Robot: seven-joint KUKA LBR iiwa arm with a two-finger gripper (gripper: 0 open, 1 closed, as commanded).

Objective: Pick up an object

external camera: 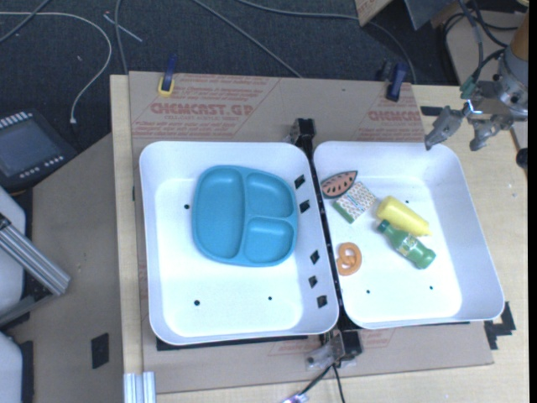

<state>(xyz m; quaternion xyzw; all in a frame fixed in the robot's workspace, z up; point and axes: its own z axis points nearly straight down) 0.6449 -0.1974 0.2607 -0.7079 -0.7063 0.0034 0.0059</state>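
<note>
**Over the right bin's far corner, gripper open above 5 loose items**

Over the far right corner of the right bin [470,305], the gripper [460,134] hangs with its 2 fingers spread apart and nothing between them. Well apart from it, the objects lie loose on the bin floor: a yellow cylinder [403,216] resting against a green bottle [410,248] lying on its side, a small patterned packet [356,201], a watermelon-slice toy [339,183] just beside that packet near the bin's left wall, and an orange pretzel-shaped piece [348,259] closer to the near edge. A blue divided plate [245,216] (3 compartments) sits flat in the left bin [168,309]. Both bins rest on a cardboard sheet [252,99] held by 2 clamps at the far edge.
</note>
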